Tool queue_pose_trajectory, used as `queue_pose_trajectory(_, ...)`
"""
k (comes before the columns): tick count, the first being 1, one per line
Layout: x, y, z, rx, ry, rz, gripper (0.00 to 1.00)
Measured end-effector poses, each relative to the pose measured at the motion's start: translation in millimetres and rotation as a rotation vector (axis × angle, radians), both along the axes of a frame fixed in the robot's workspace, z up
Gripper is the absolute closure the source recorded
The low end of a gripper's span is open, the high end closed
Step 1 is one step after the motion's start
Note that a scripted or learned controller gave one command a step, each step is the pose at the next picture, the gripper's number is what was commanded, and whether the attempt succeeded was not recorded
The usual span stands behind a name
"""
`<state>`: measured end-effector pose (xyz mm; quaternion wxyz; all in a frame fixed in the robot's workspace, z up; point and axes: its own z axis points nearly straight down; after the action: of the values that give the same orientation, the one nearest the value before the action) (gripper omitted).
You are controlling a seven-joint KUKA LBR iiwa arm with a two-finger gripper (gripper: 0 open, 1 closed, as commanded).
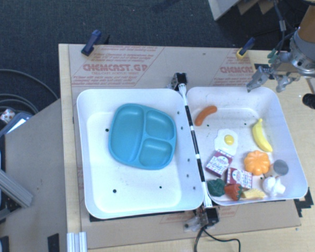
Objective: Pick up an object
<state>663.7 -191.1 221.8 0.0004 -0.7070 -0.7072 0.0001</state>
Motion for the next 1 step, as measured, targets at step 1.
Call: queue_pose_trajectory(1,2.0,-15.6,-129.9,0.0,0.003,0.0,0.0)
